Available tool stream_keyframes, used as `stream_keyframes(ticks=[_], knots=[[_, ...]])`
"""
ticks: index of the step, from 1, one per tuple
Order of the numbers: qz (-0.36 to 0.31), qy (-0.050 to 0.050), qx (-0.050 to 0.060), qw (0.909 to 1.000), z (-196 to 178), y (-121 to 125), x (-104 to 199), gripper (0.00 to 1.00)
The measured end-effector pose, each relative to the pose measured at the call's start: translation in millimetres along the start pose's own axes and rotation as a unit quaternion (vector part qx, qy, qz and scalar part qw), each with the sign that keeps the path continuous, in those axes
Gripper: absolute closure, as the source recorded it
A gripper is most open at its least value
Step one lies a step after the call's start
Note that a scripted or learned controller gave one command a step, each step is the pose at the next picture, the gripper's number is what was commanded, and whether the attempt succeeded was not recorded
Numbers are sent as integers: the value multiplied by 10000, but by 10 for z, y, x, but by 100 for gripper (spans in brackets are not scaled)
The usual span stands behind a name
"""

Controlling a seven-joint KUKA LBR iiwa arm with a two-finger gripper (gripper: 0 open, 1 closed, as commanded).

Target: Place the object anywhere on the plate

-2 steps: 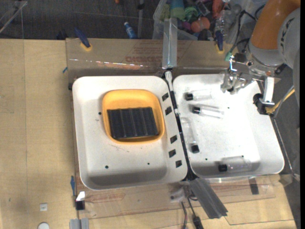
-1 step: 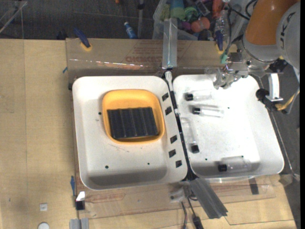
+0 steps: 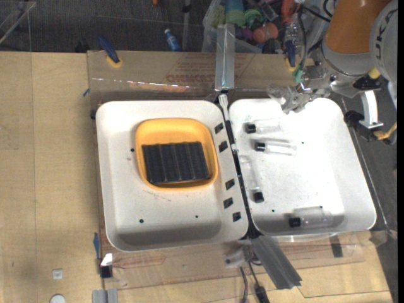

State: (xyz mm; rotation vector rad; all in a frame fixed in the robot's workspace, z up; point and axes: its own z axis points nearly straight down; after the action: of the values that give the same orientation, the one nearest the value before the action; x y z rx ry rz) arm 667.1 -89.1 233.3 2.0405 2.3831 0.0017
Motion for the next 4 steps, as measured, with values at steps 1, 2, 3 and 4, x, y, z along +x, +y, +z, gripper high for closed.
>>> stream_keyframes(ticks=[1,2,3,4], knots=[[-696,-1,-5,9976,-218,11,26,100],[-1035,-3,-4,9946,-406,4,-21,100],[-2315,-4,-12,9728,-697,-53,-374,100],[-3526,-10,-21,9358,-1052,-110,-757,100]])
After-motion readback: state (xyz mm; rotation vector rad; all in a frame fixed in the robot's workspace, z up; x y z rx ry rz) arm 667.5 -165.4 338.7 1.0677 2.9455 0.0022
